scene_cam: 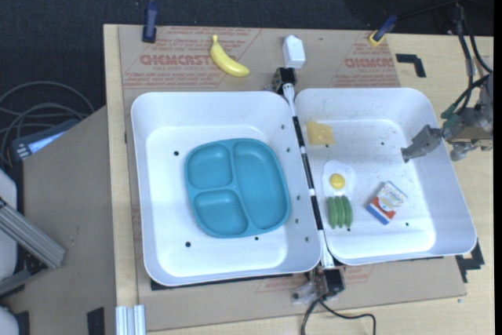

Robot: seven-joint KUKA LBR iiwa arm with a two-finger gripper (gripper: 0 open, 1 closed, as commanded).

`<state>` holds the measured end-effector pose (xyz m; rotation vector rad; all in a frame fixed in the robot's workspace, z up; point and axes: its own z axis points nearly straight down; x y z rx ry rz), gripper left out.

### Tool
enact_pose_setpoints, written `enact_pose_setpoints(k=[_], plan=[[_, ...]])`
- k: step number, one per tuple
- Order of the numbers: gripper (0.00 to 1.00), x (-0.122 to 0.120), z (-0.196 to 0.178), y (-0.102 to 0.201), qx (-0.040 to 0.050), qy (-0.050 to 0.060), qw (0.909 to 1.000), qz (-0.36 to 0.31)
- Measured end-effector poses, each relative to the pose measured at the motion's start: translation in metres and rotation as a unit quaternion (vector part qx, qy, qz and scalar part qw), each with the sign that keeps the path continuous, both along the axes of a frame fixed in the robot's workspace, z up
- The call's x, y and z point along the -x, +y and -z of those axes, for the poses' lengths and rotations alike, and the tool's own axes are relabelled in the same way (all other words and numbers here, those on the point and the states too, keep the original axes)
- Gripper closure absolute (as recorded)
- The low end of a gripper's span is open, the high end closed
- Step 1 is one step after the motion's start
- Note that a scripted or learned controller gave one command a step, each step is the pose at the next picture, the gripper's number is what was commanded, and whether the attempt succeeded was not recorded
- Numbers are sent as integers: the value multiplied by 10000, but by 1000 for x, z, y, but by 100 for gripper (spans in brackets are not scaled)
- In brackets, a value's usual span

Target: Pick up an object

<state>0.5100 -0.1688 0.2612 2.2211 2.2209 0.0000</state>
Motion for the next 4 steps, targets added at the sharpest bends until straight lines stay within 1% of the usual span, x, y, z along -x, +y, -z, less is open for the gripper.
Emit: enact_pose_setpoints(k=[1,2,3,4], plan=[[0,-9,120,63,-6,13,10000,-4],[0,5,173,73,22,-60,10000,3],[0,-22,176,73,0,-10,10000,0],[0,-111,176,72,0,-1,10000,-5]])
